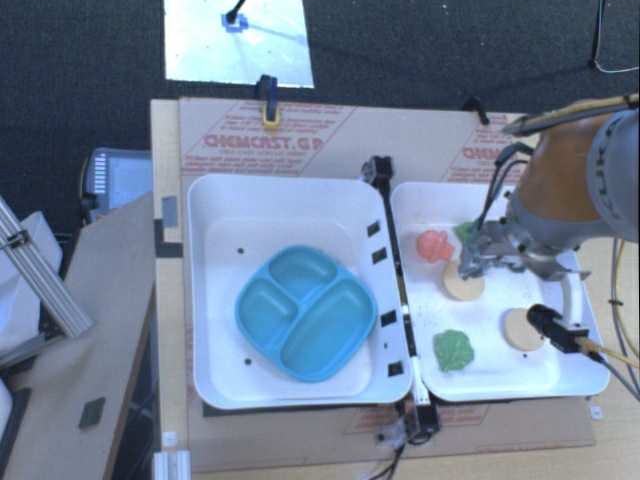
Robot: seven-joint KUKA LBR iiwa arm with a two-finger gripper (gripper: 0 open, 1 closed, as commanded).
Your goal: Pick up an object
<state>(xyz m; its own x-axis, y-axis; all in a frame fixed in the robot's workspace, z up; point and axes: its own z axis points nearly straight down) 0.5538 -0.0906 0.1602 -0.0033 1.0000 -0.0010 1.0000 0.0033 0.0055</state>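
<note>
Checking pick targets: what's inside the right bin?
In the right bin: a pink piece, a green piece, two tan discs, and something green partly covered by the gripper.

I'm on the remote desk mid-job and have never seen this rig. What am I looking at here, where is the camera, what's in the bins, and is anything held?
One fixed camera looks down at a slant on a bench with two shallow white bins. The grey arm with an orange band reaches in from the right; its gripper hangs low over the right bin. The left bin holds a blue divided plate. The right bin holds a pink piece, a green piece, another green piece partly hidden by the gripper, and two tan discs. I cannot tell if anything is held.
</note>
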